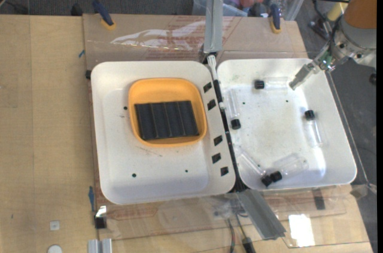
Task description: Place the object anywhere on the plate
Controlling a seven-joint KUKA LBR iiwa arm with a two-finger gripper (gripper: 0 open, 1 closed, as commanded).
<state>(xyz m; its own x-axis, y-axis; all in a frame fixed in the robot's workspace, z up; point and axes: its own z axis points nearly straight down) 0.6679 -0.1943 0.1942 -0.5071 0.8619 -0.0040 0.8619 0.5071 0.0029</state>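
Two white bins sit side by side. On the orange plate (167,110) in the left bin (114,174) lies a black ridged block (166,120). Over the right bin's (338,168) far corner hangs the gripper (297,81); its opening cannot be told, nothing visibly held.

I see 2 bins side by side on the table (42,126). In the left bin (114,174) sits a plate (139,93), and a ridged block (166,120) lies on it. The gripper (297,79) hangs over the right bin's (341,156) far right corner.
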